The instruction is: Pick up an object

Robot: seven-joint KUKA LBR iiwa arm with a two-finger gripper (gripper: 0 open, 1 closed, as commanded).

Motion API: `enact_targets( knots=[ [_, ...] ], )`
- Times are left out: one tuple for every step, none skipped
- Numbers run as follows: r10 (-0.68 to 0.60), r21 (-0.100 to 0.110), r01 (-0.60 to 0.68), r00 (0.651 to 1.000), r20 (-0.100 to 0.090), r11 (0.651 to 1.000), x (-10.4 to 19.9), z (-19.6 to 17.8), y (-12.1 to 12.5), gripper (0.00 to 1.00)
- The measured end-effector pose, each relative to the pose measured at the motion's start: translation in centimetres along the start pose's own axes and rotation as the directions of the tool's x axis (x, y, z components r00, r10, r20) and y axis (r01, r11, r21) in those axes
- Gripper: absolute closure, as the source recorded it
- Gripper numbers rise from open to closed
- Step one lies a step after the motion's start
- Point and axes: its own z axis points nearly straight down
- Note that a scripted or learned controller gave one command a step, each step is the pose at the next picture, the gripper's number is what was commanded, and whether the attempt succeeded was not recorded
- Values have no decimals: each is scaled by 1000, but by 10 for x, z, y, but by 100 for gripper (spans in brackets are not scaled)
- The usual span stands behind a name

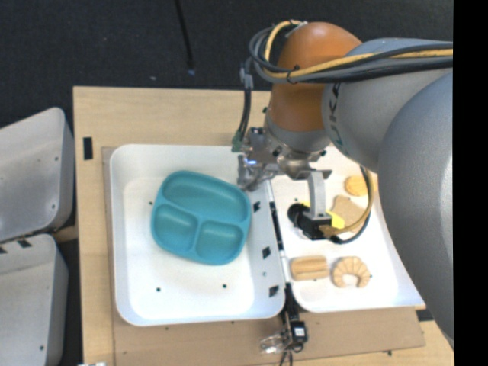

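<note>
Pale wooden surface (175,105) carries two white bins. Teal divided plate (201,216) lies in left bin (130,296), tilted: rigid, light, slick plastic; the raised rim is the likely hold. End effector (250,175) hangs at its right edge; state cannot be told.

Single fixed overhead camera, slanted down over both bins (122,204).

A teal divided plate (201,217) is seen lying in the left bin (137,296), while the gripper (252,175) is held above the plate's right edge and small tan food pieces, among them a croissant (351,271), are scattered in the right bin (381,300).
</note>
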Motion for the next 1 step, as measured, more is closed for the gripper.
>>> enact_targets(
  knots=[
    [4, 4, -4, 1000, 3, 1000, 10, 19, 4, 100]
  ],
)
